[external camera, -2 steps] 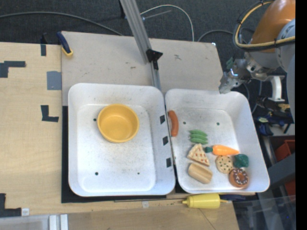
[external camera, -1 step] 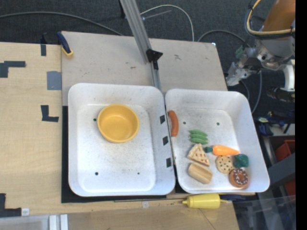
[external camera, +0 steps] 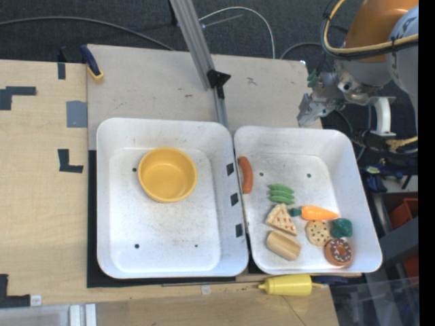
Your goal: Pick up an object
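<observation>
The right bin point(external camera: 340, 148) holds several toy foods: a red sausage point(external camera: 245, 174) by its left wall, green pea pods point(external camera: 281, 193), an orange carrot point(external camera: 317, 213), a pizza slice point(external camera: 280, 219), a bread roll point(external camera: 283, 245), a cookie point(external camera: 316, 232), a dark green piece point(external camera: 341, 227) and a chocolate donut point(external camera: 338, 251). A yellow bowl point(external camera: 167, 174) sits in the left bin point(external camera: 115, 202). My gripper point(external camera: 311, 111) hangs above the far edge of the right bin, apart from all the objects. Nothing shows between its tips.
A yellow mustard bottle point(external camera: 289, 285) lies on the bench in front of the right bin. A grey metal pole point(external camera: 197, 39) slants down to the gap between the bins. Cables run behind the bench at the top.
</observation>
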Controlling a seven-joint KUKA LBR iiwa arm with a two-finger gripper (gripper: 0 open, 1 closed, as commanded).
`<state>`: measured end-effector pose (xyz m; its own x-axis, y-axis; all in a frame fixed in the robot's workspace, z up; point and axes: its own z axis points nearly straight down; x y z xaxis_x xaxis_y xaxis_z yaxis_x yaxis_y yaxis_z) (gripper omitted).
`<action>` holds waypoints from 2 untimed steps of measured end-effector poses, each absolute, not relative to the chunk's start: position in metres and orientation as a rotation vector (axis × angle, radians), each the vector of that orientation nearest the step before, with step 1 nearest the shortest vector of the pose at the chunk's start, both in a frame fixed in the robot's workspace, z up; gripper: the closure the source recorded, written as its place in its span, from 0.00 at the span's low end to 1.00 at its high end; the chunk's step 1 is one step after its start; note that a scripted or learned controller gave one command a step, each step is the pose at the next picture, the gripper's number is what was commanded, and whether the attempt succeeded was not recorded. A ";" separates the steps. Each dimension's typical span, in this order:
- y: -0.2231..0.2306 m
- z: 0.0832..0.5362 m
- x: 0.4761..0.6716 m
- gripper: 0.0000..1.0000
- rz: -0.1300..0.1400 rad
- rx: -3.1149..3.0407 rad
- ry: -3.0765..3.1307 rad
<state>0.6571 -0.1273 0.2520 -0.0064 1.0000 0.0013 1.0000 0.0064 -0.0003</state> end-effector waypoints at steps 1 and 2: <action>-0.074 0.252 0.659 1.00 0.000 -2.213 -2.227; -0.011 0.242 0.651 1.00 0.001 -2.211 -2.227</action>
